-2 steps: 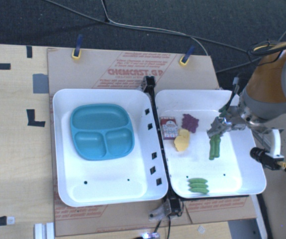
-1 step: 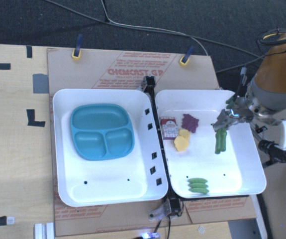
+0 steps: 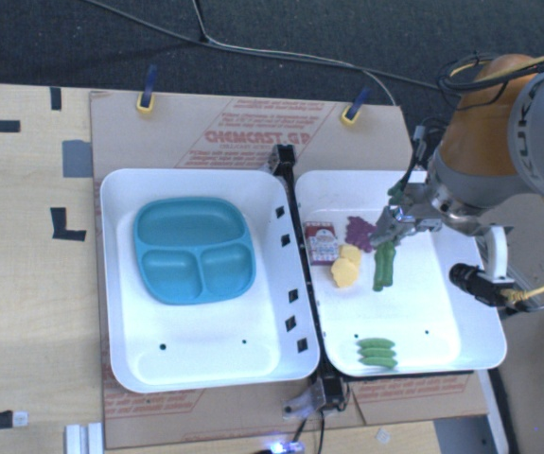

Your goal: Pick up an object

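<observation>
The arm's pincer hangs over the right bin, pinching the top of a long green toy vegetable that dangles upright. Just beside it lie a yellow piece, a purple piece and a small red-and-white carton. A blue divided plate sits in the left bin.

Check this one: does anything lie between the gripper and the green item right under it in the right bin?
Nothing visible does. The gripper sits directly at the top end of the long green item. The yellow piece and purple piece lie to its left, off the path.
</observation>
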`<state>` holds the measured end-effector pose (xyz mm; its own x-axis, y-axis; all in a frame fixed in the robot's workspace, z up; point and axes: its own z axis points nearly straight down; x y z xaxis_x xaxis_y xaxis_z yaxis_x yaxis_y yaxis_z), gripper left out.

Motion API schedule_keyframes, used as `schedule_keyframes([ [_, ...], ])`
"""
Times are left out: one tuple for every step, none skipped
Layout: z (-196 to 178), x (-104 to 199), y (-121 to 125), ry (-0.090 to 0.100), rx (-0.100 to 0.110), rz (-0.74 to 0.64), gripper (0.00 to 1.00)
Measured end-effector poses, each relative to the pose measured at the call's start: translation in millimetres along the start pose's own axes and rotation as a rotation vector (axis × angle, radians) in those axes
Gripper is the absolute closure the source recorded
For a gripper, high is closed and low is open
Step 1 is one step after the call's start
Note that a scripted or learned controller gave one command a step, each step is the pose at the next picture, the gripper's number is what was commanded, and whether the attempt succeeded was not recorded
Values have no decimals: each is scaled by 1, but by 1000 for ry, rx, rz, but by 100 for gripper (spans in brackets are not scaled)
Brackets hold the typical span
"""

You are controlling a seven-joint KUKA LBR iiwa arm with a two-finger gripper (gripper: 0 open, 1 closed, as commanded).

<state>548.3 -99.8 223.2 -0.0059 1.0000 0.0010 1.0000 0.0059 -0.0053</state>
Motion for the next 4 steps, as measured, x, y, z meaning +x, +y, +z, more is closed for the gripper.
schedule_keyframes([
  [-2,44,13,0,-1,-1,100],
  [2,91,14,-1,0,0,100],
  [1,134,24,0,-1,-1,100],
  [-5,185,30,-1,-1,-1,100],
])
